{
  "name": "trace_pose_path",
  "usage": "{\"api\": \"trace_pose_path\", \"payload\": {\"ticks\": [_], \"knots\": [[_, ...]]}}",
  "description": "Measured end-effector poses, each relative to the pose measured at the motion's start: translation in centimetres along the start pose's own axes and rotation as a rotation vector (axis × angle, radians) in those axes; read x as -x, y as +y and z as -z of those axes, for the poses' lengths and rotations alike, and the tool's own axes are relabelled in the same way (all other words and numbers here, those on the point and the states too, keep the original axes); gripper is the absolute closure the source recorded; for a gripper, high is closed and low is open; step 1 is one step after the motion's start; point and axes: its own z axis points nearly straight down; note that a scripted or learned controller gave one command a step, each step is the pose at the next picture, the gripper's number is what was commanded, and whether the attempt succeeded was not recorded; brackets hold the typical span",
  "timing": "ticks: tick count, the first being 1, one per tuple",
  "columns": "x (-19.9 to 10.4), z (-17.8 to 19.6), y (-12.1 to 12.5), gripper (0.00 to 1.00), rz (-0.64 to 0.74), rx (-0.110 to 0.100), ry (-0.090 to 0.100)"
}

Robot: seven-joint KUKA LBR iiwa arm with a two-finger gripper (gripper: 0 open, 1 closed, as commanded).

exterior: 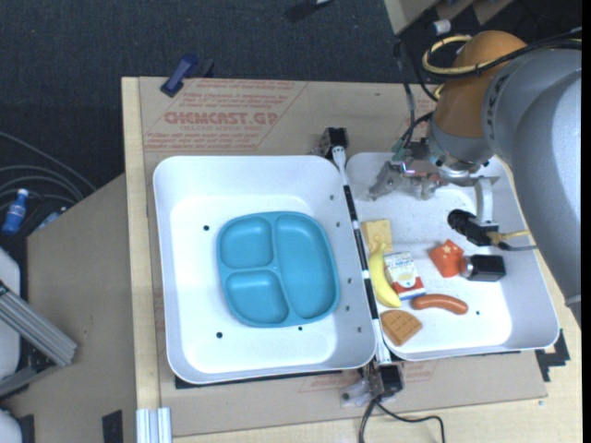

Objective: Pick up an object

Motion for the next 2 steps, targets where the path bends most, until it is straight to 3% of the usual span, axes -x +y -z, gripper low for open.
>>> {"api": "trace_pose_path", "payload": {"ticks": [1, 2], "knots": [[-0.7, -0.1, -6.4, 0.0, -0.002, -0.004, 0.001], [-0.9, 0.0, 0.0, 0.0, 0.0, 0.0, 0.0]]}}
